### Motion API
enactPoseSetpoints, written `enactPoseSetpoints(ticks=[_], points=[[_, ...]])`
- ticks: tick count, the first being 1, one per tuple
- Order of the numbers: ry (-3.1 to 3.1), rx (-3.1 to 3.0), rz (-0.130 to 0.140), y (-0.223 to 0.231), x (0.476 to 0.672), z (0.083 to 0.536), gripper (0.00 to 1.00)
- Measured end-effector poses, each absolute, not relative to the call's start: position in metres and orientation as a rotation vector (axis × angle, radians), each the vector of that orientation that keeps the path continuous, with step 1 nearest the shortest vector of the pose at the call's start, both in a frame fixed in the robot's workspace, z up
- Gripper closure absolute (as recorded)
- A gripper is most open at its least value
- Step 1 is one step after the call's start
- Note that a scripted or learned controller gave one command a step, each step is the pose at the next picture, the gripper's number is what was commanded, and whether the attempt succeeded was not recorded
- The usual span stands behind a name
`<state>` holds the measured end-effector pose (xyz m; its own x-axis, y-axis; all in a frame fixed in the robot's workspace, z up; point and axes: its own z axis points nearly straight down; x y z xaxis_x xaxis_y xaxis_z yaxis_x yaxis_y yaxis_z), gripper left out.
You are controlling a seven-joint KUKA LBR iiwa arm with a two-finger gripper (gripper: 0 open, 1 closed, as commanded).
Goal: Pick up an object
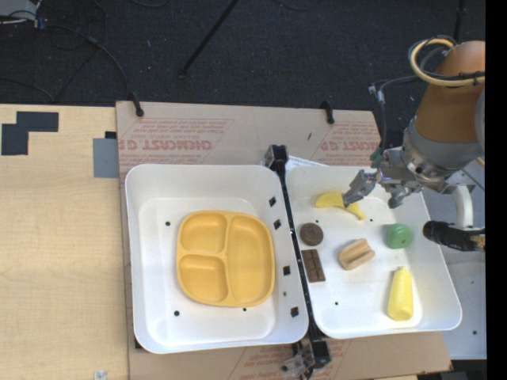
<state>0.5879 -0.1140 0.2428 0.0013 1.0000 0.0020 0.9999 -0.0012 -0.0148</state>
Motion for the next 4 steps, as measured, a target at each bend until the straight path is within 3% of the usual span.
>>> enactPoseSetpoints(ticks=[1,2,4], points=[[-2.22,-2.219,0.003,-0.114,0.59,0.249,0.0],[-2.217,-2.218,0.008,-0.118,0.597,0.2,0.0],[-2.222,-2.231,0.002,-0.112,0.591,0.105,0.0]])
